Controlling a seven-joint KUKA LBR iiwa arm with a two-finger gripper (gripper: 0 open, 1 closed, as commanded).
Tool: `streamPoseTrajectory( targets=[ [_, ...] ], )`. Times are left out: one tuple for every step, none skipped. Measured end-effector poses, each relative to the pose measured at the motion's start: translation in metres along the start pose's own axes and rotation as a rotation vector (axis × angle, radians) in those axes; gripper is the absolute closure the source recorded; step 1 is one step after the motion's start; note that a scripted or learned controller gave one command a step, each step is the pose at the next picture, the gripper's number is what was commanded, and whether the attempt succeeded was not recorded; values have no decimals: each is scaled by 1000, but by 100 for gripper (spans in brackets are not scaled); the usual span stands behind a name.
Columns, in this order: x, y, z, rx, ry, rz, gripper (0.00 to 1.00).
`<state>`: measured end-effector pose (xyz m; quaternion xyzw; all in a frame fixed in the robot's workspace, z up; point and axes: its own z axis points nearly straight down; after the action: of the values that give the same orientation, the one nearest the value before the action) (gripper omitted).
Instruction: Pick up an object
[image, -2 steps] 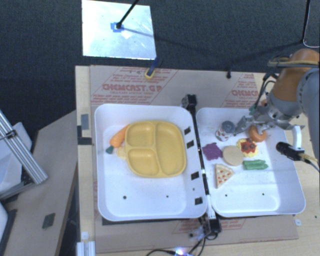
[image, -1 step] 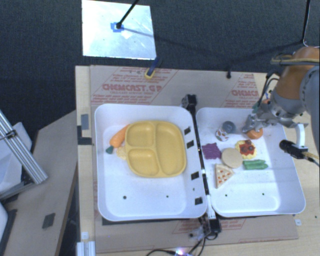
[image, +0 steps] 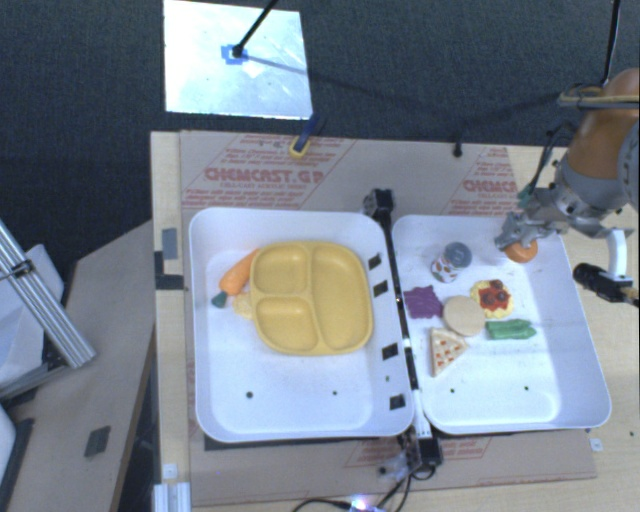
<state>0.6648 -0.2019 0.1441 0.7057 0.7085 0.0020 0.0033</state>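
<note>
A grey robot gripper hovers at the right white bin's far edge, directly over a small orange round toy; its opening cannot be told. Best lower straight, centred.

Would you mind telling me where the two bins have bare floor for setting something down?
The left bin is bare along its near strip, below the yellow divided plate. The right bin is bare along its near edge, below the pizza slice and green piece. The right bin's middle is crowded with small food items; a carrot lies at the plate's left.
</note>
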Motion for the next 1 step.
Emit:
streamPoseTrajectory(
  targets=[
    [1,8,-46,-1,0,-1,100]
  ],
)
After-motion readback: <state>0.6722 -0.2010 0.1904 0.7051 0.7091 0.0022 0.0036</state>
